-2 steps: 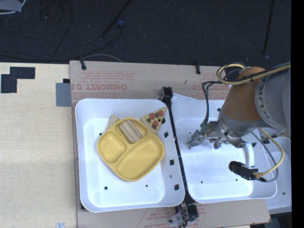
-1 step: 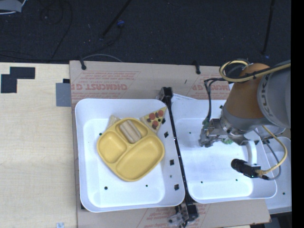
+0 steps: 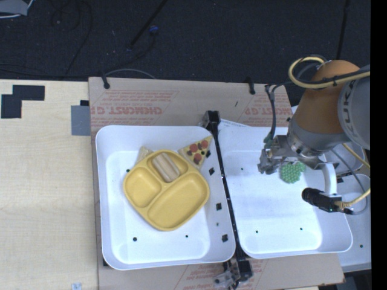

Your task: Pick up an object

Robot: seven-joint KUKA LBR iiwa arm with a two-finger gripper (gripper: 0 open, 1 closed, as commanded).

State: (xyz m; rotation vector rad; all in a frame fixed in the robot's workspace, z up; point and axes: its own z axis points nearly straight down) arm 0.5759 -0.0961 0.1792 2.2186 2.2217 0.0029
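Note:
A green bumpy ball (image 3: 292,173) lies in the right bin (image 3: 272,234), near its far right side. My gripper (image 3: 270,160) hangs just left of the ball, close above the bin floor, under the grey and orange arm. In the left bin (image 3: 121,246) a yellow divided plate (image 3: 167,190) holds a tan bread-like piece (image 3: 165,166) in its upper compartment. A pizza slice toy (image 3: 198,150) lies at the plate's far right edge.
A black divider bar (image 3: 221,186) runs between the two bins. A black cylinder (image 3: 320,199) with cables sticks out beside the arm at the right bin's right side. Cardboard (image 3: 157,104) lies under both bins.

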